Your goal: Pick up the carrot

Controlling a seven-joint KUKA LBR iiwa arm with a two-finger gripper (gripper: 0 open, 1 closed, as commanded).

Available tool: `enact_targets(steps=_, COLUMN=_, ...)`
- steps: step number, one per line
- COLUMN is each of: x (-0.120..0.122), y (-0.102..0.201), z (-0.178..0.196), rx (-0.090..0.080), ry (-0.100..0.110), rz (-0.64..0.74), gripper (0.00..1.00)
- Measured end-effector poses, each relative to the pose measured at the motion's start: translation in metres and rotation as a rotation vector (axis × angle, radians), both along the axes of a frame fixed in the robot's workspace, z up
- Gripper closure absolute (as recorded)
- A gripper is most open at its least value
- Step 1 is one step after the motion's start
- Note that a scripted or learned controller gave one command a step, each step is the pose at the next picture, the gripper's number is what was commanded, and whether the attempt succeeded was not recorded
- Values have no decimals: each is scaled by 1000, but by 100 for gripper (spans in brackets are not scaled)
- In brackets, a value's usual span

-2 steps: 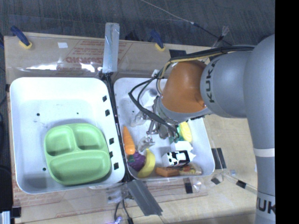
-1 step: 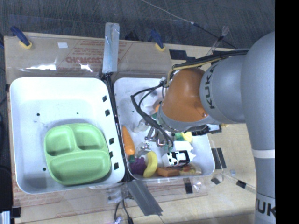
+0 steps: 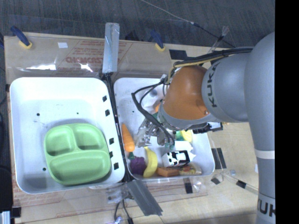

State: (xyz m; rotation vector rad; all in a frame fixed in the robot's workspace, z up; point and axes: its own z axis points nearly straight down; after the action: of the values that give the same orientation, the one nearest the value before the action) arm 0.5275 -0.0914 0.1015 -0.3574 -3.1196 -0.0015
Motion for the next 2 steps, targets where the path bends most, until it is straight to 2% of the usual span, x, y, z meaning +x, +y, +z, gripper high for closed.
enact_targets(steps=1, x=-51, y=-8, z=-11, rx=-1, ry=4, rz=-353, gripper=100)
enact_targets(steps=2, x=-50, y=-7, z=-1, rx=0, ry=4, rz=-346, gripper=100)
